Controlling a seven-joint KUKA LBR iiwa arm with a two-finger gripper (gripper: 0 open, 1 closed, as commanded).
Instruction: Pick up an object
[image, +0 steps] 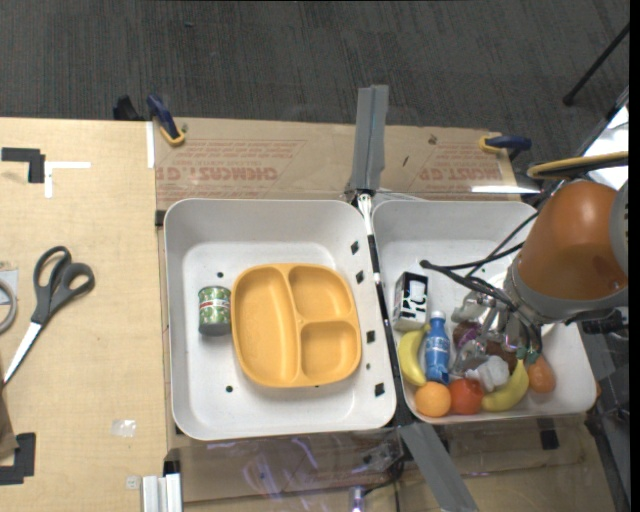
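Camera view puts the arm's hand (490, 335) low in the right-hand shallow white bin (470, 225), right down among the heap of small things; you cannot tell from this angle how its jaws stand, nor whether anything is caught in them. Just left of the hand you see a blue plastic bottle with a white cap (436, 347) standing up, and beyond that a curved yellow banana (410, 358) against the bin's left wall. Near the front wall sit a round orange fruit (432, 399) and, touching it, a red tomato-like ball (465, 396). A second yellow banana (510, 388) curls beneath the hand, with a small orange carrot-shaped piece (541, 374) to its right. A black-and-white printed box (411, 298) lies behind the bottle. Your left-hand shallow white bin (190, 300) holds a yellow-orange plastic plate with three compartments (296, 324) and, just beside its left edge, a small green-labelled tin can (214, 309). On the wooden desk (90, 400) to the left lie black-handled scissors (45, 300)
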